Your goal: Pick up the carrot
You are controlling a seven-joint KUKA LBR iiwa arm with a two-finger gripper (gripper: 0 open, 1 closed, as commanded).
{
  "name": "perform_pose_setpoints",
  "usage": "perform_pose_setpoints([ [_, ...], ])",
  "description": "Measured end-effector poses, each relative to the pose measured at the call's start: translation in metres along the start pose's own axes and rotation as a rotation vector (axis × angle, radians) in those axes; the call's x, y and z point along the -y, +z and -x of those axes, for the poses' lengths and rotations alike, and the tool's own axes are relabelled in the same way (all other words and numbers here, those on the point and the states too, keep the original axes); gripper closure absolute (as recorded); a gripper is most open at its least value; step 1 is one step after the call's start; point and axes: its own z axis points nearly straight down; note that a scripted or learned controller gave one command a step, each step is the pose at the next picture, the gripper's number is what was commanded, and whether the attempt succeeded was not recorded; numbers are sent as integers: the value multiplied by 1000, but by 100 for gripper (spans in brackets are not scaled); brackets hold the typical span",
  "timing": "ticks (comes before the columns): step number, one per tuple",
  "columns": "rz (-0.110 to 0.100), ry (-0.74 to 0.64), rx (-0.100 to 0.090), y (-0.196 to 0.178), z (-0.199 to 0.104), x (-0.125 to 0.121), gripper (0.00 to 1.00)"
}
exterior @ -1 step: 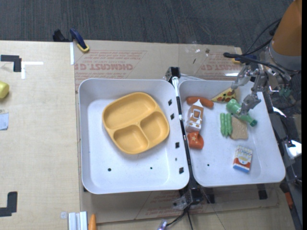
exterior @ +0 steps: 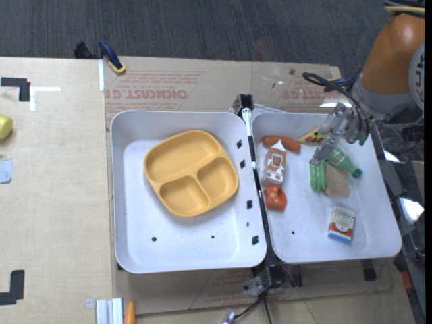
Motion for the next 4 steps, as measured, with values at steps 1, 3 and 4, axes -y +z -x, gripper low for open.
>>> perform_pose_setpoints([
  [1, 2, -217, 1, -29, -72, -56, 0],
  [3, 3, -416, 0, -28, -155, -162, 0],
  [4, 2, -740, 1, -28, -172, -97, 0],
])
